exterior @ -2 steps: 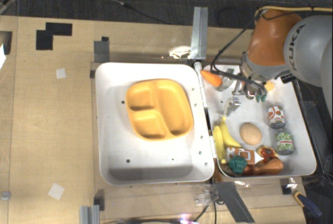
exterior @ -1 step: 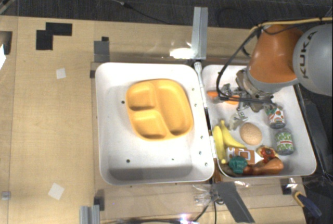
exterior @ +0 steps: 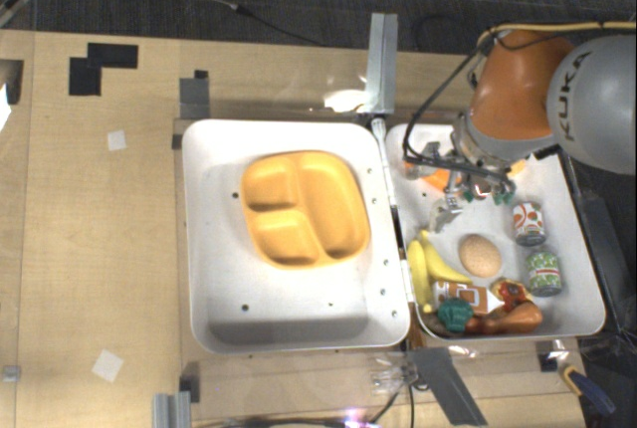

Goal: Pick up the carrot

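Observation:
The carrot [exterior: 437, 180] is a small orange piece in the upper left part of the right bin [exterior: 587, 262], mostly hidden under the wrist. My gripper [exterior: 468, 202] hangs low over the bin just right of and below the carrot. It stands open, and I see nothing between its fingers. The orange band and grey arm reach in from the upper right.
The right bin also holds a banana [exterior: 423, 267], an egg-like tan ball [exterior: 480, 255], two small cans [exterior: 528, 222], a green toy [exterior: 455, 316] and a brown-orange item [exterior: 516, 317] along the front. The left bin [exterior: 209, 247] holds a yellow divided plate [exterior: 299, 207].

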`<state>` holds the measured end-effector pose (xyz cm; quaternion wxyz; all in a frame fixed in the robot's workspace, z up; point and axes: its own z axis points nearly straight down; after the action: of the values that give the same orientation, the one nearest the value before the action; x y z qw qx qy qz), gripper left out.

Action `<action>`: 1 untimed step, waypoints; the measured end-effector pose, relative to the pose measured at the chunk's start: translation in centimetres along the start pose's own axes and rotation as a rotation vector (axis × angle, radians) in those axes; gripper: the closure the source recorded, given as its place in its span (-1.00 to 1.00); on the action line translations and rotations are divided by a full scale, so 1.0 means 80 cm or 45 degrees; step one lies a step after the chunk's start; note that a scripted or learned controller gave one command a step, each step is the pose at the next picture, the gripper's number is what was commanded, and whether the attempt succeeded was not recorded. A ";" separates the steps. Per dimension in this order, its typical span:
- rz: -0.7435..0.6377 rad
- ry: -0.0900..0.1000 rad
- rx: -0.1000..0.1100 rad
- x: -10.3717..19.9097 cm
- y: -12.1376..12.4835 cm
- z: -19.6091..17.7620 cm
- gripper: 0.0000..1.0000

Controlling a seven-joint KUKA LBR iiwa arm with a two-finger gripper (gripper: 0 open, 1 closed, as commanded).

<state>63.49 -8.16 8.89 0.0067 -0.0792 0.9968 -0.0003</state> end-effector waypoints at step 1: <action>-0.411 0.020 -0.005 -0.040 -0.016 0.002 -1.00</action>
<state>66.88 -8.89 8.80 -0.0013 -0.2383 0.9712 -0.0002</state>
